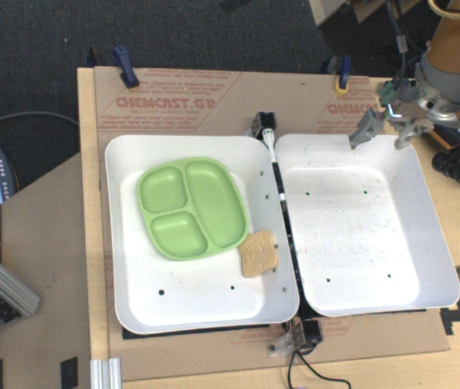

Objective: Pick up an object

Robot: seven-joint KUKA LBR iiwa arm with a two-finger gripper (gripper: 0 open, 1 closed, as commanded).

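Your tool (384, 128) hung spread and empty over the right bin's (424, 217) far edge; the green plate (193, 209) and cracker (257, 254) lay in the left bin (125, 241), so a descent there risked grabbing nothing.

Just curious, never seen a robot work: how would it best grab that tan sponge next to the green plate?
Probably from straight above, fingers closing across the sponge's two free edges. It lies flat in the left bin, one corner close against the green plate, so pinching along that side looks crowded.
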